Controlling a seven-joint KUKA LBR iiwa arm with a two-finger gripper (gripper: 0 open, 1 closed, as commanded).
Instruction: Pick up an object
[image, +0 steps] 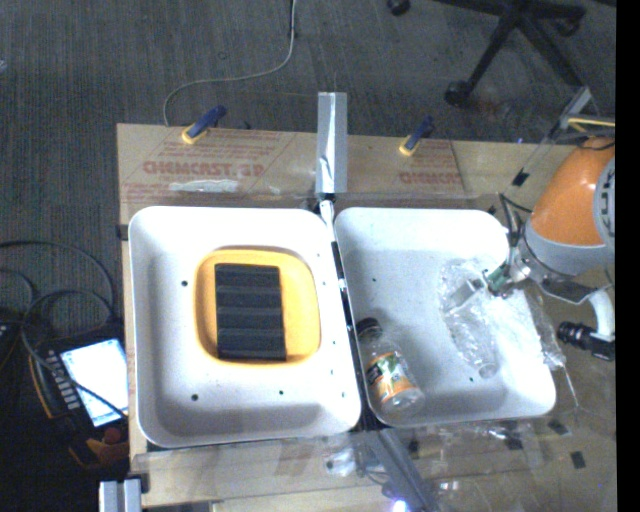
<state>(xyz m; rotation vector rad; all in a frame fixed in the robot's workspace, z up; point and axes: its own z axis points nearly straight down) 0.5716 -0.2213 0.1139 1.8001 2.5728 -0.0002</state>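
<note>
Left bin (160, 330): yellow tray (305, 300) with a black ridged block (248, 312) on it.
Right bin (410, 240): small bottle (388, 372) lying at the near left corner; crumpled clear plastic (475, 320) toward the right side.
Arm (572, 205): at the right bin's right edge.
Gripper (498, 280): at the plastic's upper edge; grip state cannot tell.
</note>
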